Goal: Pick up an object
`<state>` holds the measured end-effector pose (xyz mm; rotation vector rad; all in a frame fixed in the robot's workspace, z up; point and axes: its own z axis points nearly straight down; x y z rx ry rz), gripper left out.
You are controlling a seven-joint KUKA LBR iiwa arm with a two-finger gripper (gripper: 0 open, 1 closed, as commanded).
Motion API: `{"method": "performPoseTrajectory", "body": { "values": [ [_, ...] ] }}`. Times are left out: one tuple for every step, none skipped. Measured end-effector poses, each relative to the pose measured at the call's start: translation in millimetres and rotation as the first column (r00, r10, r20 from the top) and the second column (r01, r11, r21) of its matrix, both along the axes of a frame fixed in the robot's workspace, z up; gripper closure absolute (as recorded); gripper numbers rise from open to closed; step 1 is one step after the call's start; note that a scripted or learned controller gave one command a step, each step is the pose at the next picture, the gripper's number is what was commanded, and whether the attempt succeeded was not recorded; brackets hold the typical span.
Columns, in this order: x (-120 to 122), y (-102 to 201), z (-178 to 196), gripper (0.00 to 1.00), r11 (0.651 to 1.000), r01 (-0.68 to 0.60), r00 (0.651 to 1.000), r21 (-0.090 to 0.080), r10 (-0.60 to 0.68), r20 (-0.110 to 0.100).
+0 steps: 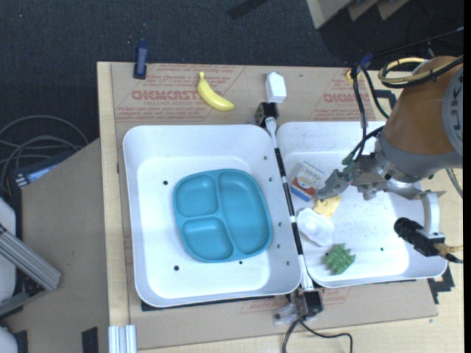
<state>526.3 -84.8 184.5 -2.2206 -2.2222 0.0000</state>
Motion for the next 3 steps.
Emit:
{"method": "performPoseTrajectory", "body": {
  "values": [
    [32,-27,-100,0.0,1.0,0.001,1.0,-0.001,-0.001,0.0],
    [32,-27,-90,1.0,1.0,0.001,1.0,-0.001,-0.001,0.001],
    [57,66,1,1.0,1.0,-0.002,1.0,0.002,0.002,0.002]
  ]
}}
